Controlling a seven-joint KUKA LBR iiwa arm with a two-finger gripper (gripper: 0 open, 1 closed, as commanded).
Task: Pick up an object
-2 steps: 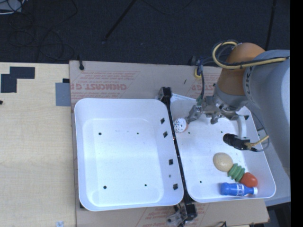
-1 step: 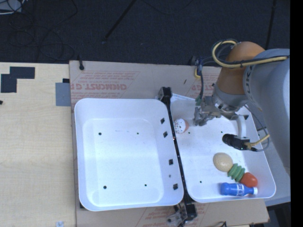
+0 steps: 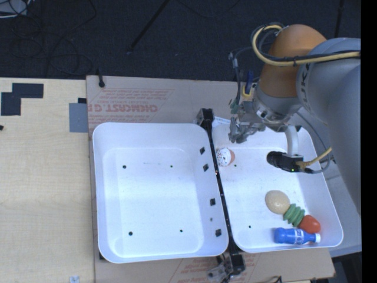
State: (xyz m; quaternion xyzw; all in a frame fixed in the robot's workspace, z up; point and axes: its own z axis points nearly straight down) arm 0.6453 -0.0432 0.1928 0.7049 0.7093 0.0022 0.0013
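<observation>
1. Camera view, looking down at a slant: two shallow white bins side by side on the bench, left bin and right bin, touching along a black divider
2. Grey arm with orange band reaching in from the right, gripper hanging over the far left corner of the right bin
3. State of the fingers: cannot tell, too dark and small
4. Just below the gripper, a small speckled ball near the divider, nothing seen between the fingers
5. Toward the near right corner: a beige egg-shaped item, a green ridged piece, a red piece and a blue bottle, clustered close together
</observation>
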